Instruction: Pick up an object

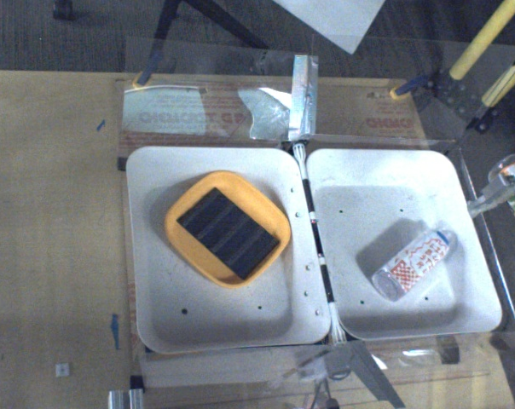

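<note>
Wooden bench (53, 228), two white bins: a plastic bottle (413, 264) lies slanted in the right bin (360, 177).
Left of the bottle sits a yellow tray (228, 228); pincer state cannot be told; best grip is across the bottle's width.

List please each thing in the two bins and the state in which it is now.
Yellow pad: lies flat in the left bin, dark ribbed face up, turned at a slant, untouched.
Plastic bottle: lies on its side in the right bin, cap toward the far right, slanted, untouched.
Left bin: holds the pad alone.
Right bin: holds the bottle alone.
</note>
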